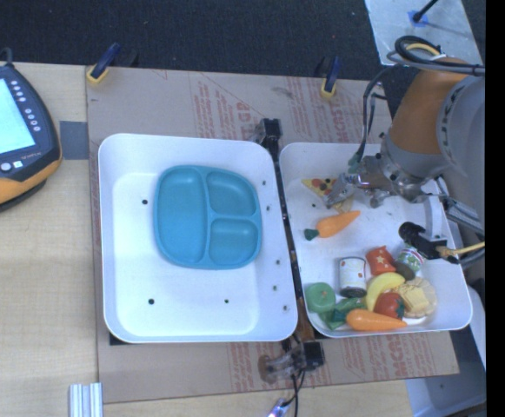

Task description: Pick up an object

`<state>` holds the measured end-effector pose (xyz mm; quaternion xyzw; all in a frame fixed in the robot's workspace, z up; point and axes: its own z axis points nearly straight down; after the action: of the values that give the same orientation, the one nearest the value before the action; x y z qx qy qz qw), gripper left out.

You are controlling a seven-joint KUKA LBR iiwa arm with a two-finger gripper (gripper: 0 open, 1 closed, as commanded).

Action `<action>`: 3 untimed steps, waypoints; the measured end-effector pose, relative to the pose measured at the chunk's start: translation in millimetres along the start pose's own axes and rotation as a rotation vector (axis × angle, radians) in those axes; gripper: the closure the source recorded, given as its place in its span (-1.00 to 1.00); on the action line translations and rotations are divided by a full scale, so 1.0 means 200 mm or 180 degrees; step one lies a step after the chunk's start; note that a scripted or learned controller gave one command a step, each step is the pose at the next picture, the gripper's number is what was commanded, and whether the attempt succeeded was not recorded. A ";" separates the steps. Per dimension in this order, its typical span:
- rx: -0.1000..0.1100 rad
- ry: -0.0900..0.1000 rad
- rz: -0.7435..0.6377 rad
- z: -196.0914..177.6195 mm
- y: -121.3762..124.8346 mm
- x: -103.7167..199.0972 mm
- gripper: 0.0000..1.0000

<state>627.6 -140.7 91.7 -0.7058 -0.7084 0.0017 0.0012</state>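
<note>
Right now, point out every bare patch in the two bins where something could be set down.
Left bin: bare white floor runs all around the blue divided plate, widest along its near edge. Right bin: a bare patch lies between the loose carrot and the can, another in its far left corner. Its near end is crowded with piled toy food. The tool hangs over the far part.

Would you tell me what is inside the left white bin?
A blue divided plate lies on the left bin's floor, its three compartments bare. Whatever is beneath it is covered.
</note>
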 end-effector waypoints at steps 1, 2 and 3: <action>0.0006 0.0000 -0.0008 0.00 -0.07 0.11 -1.00; 0.0005 0.0000 -0.0003 0.00 -0.26 0.22 -1.00; 0.0017 -0.0006 -0.0010 -0.05 -0.27 0.21 1.00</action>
<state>574.2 -99.4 101.0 -0.7047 -0.7095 0.0043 0.0024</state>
